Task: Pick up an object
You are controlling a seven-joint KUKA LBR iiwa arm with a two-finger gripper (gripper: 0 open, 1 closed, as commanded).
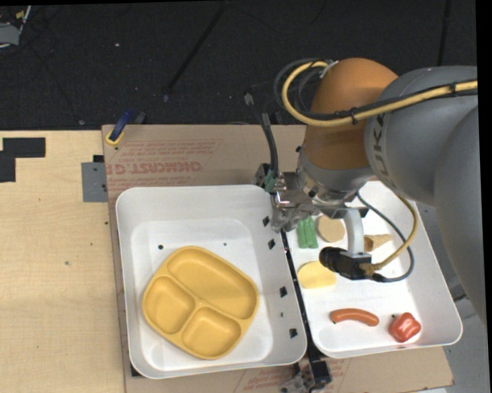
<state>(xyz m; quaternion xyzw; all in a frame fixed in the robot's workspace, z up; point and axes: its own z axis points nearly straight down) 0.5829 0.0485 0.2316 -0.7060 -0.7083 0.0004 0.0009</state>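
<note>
A green block stands at the far left of the right bin, close to the wall that divides the two bins. Just beside it on the right lies a tan disc, and nearer the camera, close to the same wall, lies a pale yellow piece. A small tan wedge lies further right, partly hidden behind the robot's cable. Toward the bin's near edge an orange-red sausage lies on its side, and a red piece sits just to its right, near the corner.

The claw hangs over the far part of the dividing wall, directly above the green block and tan disc. From this angle I cannot tell whether it is open or closed, and nothing can be seen gripped in it. Above it rises the orange band of the grey arm, which comes in from the right.

The left bin holds a yellow divided plate, lying flat and tilted toward its near left corner. Both bins rest on a brown cardboard sheet on the pale wooden bench.
</note>
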